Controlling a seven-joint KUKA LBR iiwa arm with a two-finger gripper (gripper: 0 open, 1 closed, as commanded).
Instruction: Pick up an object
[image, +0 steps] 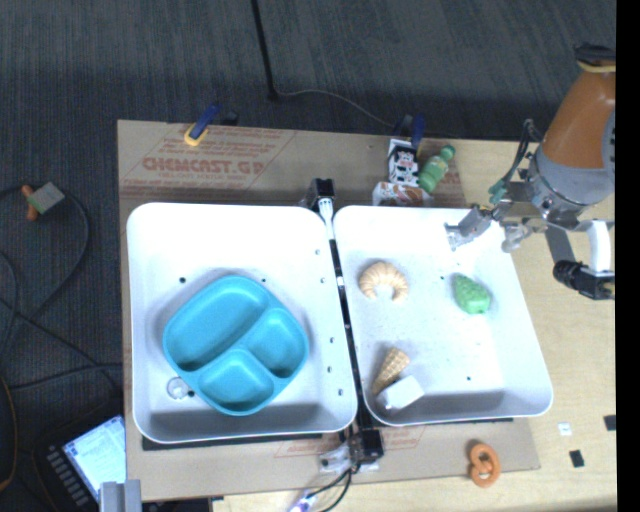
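The right bin (520, 330) holds a tan croissant (384, 280), a green lumpy toy (471, 294), an ice cream cone (392, 364) and a small white block (402, 393). My gripper (490, 230) hangs over the bin's far right corner, up and to the right of the green toy. Its two silver fingers (464, 231) stand apart, so it is open, with nothing between them. The grey wrist with its orange band (582, 120) rises at the right edge of the view.
A blue divided plate (235, 342) lies in the left bin (150, 260). Behind the bins on the cardboard stand a small printed box (401, 170) and a green bottle toy (435, 168). An orange ring (484, 462) lies in front of the right bin.
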